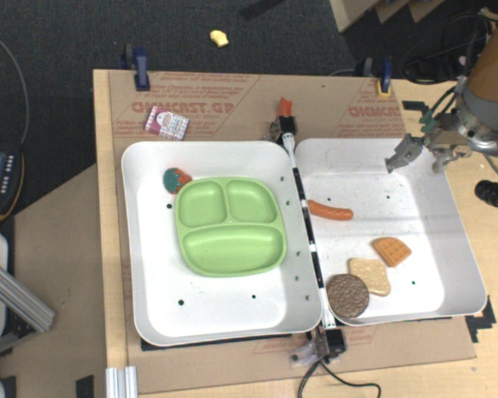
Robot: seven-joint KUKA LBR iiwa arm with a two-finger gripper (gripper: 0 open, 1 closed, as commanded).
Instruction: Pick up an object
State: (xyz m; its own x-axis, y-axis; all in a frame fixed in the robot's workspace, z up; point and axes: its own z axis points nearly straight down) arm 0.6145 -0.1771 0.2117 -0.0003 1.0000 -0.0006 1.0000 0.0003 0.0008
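The claw (pixel 419 152) is hanging wide open with nothing in it, over the far right corner of the right bin (pixel 456 222). The hot dog (pixel 329 212) is lying flat, down and left of the claw, stretching left to right.

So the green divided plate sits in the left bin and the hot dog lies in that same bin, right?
Not quite. The camera view shows the green divided plate in the left bin, but the hot dog lies in the right bin, near the divider.
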